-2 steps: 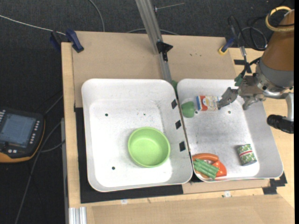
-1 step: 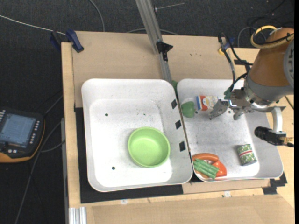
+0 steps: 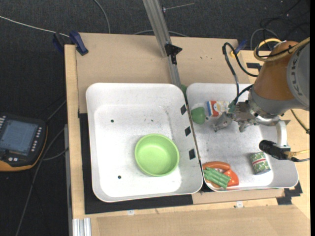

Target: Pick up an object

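Hand (image 3: 230, 122) low in right bin (image 3: 231, 146), fingers spread, nothing between them. White carton (image 3: 214, 108) with red label just beside hand, toward bin's back wall. Green ball (image 3: 198, 115) left of carton, at divider. Small patterned can (image 3: 260, 162) near front right. Orange plate of green vegetables (image 3: 220, 175) at front edge. Green bowl (image 3: 156, 154) in left bin (image 3: 106, 112).

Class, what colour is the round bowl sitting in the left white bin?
Light green: the round bowl shows plainly in the camera view.

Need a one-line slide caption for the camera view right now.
KUKA arm's claw hovers over the right bin beside a small carton, green bowl in the left bin.
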